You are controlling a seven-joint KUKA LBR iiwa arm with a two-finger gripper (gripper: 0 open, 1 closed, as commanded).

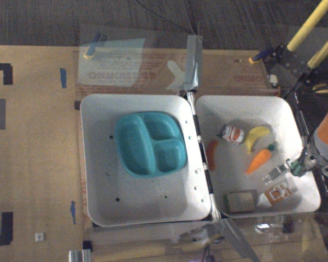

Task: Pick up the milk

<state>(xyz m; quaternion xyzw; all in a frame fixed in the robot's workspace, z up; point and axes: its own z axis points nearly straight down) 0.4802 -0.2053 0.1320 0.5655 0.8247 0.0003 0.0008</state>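
Camera view looks down on my desk [38, 162], where two shallow white bins sit side by side. The left bin [98, 201] holds a teal divided plate [151, 144], lying flat toward the far half of that bin. The right bin [238, 111] holds everything else. A small bottle with a white body and red label [233, 133] lies on its side near the bin's far-left part, just beside a yellow banana [256, 136]. A carrot [259, 159] lies tilted below the banana, its green tip pointing toward the far right. A red-orange item [212, 154] rests against the bin's left wall. A grey rectangular sponge-like block [240, 201] sits at the near edge. The milk [279, 192], a small carton with orange and white print, lies in the near-right corner of the right bin, next to the grey block. My gripper [288, 168] reaches in from the right, low over the bin's right side, just above the milk and close to it. Whether it stands apart or closed I cannot tell, and nothing is visibly held.
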